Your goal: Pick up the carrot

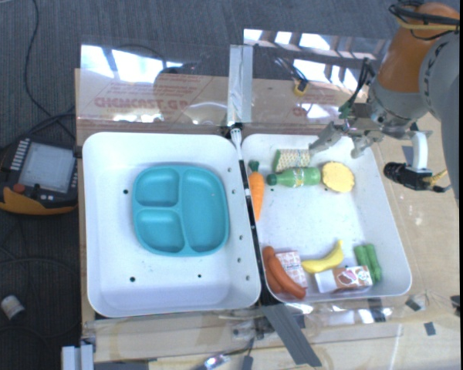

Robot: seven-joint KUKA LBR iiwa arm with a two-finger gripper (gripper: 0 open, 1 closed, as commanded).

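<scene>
The carrot (256, 194) is orange and lies lengthwise against the left wall of the right bin (386, 206), its green top toward the back. My gripper (338, 146) hangs over the back of that bin, to the right of the carrot and apart from it. Its fingers are spread open with nothing between them, just above a yellow round slice (339, 177) and a green bottle (296, 177).
A corn piece (291, 159) lies behind the bottle. At the right bin's front are a sausage (282, 274), a banana (325, 260), a green vegetable (368, 262) and small packets (347, 277). The left bin (108, 268) holds a blue divided plate (179, 209).
</scene>
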